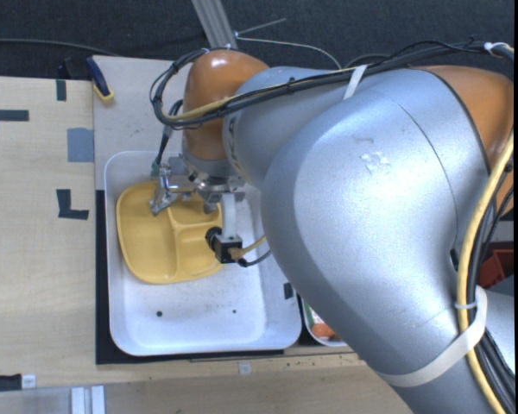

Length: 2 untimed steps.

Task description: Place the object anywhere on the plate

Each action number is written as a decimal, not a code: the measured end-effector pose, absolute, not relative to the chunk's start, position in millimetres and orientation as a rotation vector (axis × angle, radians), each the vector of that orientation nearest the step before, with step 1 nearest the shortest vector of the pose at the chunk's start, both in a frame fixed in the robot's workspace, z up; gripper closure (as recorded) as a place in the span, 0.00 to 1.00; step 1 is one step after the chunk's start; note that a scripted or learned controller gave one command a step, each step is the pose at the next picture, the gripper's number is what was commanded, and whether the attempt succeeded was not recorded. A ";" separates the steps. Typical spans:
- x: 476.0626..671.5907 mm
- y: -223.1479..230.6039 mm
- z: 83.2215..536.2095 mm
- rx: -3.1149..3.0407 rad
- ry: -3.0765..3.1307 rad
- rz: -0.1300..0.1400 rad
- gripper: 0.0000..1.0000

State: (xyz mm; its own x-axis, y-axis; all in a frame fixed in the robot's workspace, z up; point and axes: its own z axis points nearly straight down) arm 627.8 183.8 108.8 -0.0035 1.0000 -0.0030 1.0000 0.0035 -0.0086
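Observation:
A yellow plate point(155, 235) with divided compartments lies in the upper left part of the left white bin point(190, 317). My gripper point(186, 195) hangs over the plate's far right portion, below the orange wrist band point(209, 102). The gripper's body hides what lies beneath it. A small orange and white thing point(321, 329) peeks out from under the arm in the right bin.
The big grey arm point(380, 197) covers almost all of the right bin. A black cable connector point(224, 247) dangles over the plate's right edge. The near half of the left bin is bare white floor with a few dark specks. A wooden bench point(34, 257) lies left.

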 end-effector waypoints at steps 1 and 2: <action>629.1 184.7 124.0 -2.214 -2.227 0.006 1.00; 613.6 212.5 247.3 -2.218 -2.228 -0.010 1.00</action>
